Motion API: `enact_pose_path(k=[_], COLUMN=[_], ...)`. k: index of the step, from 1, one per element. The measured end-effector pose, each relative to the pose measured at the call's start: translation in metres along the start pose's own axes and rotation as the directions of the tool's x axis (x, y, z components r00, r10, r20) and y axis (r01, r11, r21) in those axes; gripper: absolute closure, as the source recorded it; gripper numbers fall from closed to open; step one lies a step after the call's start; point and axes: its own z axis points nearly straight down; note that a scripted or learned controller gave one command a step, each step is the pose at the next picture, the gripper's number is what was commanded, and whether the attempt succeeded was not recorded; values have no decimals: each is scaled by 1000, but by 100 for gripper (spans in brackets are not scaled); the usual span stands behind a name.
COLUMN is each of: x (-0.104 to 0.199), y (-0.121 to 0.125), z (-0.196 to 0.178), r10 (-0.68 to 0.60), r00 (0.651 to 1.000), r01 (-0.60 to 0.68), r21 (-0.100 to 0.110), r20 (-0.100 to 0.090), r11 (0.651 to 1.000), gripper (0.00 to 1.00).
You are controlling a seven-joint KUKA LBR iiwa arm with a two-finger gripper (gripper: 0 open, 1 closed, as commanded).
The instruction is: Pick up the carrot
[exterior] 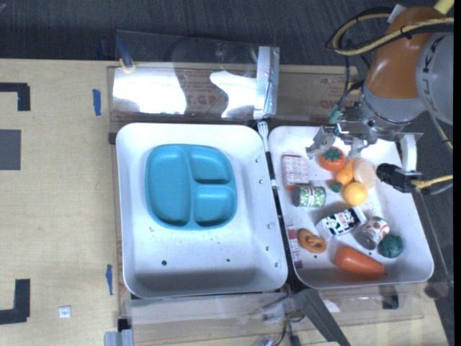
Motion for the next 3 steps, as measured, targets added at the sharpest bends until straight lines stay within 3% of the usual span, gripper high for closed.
enact_pose_path(k=[1,2,3], x=[-93,-85,-69], y=[-17,-54,2], z=[63,105,106], r10=[-78,-125,-433], r00=[997,992,901], r01=[78,125,433], r21=[5,-7,-6], r20=[1,2,4], r11=[997,992,901], gripper=[0,0,0])
